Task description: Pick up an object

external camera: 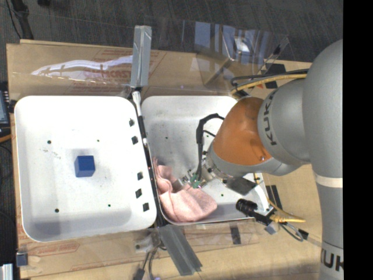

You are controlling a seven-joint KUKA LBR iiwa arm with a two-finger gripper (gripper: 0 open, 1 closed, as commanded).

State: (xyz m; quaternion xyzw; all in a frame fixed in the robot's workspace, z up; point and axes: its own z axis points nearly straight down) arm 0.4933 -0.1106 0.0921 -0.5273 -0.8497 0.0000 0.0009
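At the near edge of the right bin (175, 112) lies a pink cloth (182, 203). It is bunched up in the bin's near left corner, with one end going up along the wall. It looks soft and light. It would squash and fold when pinched. A good place to grab it looks like a thick fold on top, not the flat edge, which could slip out.

Just past the cloth is the gripper (195, 181). It is low over the bin, right at the top edge of the cloth. I cannot tell if it is open or closed, or if it has any cloth.

Above it is the arm (274, 139), with its orange band.

Off in the left bin (35, 115) sits a small blue block (85, 165), alone on the floor. It looks hard and easy to pinch by its flat sides.
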